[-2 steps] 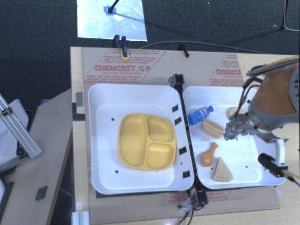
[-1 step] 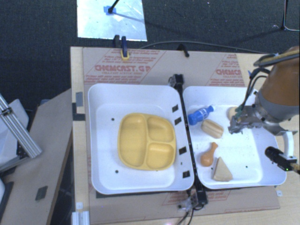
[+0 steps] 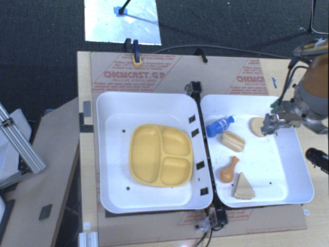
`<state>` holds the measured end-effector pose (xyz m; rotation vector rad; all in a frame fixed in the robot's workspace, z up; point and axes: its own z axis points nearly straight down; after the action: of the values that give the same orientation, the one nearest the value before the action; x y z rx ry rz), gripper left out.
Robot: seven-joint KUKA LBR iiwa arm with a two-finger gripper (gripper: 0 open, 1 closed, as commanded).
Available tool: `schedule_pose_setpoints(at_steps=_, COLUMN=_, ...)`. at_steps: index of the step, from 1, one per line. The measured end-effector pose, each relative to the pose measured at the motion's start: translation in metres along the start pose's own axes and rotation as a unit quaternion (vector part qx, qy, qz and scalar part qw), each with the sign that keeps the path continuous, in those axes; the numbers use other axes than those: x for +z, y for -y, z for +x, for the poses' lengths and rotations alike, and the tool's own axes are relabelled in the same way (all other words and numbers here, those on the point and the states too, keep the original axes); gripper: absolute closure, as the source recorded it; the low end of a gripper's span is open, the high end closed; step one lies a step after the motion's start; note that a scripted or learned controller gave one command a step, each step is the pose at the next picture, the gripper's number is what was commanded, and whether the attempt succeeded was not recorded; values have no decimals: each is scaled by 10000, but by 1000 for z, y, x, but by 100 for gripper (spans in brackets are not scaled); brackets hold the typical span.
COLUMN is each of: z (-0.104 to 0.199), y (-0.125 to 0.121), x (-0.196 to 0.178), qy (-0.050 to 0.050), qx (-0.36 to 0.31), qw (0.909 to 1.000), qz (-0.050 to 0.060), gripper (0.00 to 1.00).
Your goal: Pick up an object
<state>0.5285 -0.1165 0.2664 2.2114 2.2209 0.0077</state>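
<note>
My end effector (image 3: 268,126) hangs low in the right bin (image 3: 295,158); I cannot tell how wide it is. The round biscuit (image 3: 255,126) lies just left, touching or nearly. Descending off-centre, I risk nudging it away.

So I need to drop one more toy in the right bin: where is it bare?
The right bin has bare floor in its near-right part, right of the wedge. Crowded: bottle, bread roll, and pear along the left.
</note>
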Motion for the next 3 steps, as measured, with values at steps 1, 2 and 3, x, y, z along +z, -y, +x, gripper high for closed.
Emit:
schedule_pose_setpoints(at_steps=1, z=0, y=-1, x=-20, qy=-5, qx=0, qw=10000, qz=23, gripper=100)
schedule_pose_setpoints(at_steps=2, z=59, y=-1, x=-3, qy=-19, qx=-27, qw=10000, qz=34, gripper=100)
schedule_pose_setpoints(at_steps=3, z=108, y=-4, x=15, qy=-18, qx=-24, qw=10000, qz=42, gripper=100)
